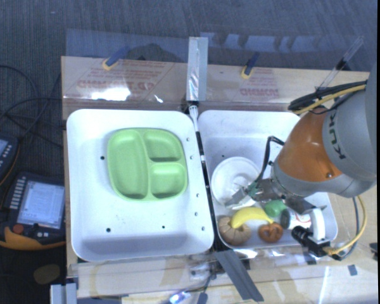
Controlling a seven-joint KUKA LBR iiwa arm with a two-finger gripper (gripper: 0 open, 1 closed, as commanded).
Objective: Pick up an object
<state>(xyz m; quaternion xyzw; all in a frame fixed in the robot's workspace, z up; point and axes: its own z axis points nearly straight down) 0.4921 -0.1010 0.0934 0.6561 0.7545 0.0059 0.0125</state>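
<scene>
My gripper [246, 192] hangs low in the right bin [240, 122], over the right side of a white bowl [231, 175]. Just below it lies a yellow banana [248, 217]. A small green object [275, 208] sits right of the banana, partly under the wrist. In the bin's front corner is a brown round object [234, 232], and a smaller orange-brown one [270, 232] lies to its right. I see nothing held in the gripper. The arm hides the right part of the bin.
The left bin [88, 170] holds a green divided plate [147, 163]. A white and red object [307, 220] lies at the right bin's front right, by the arm. A metal divider [196, 75] stands behind the bins.
</scene>
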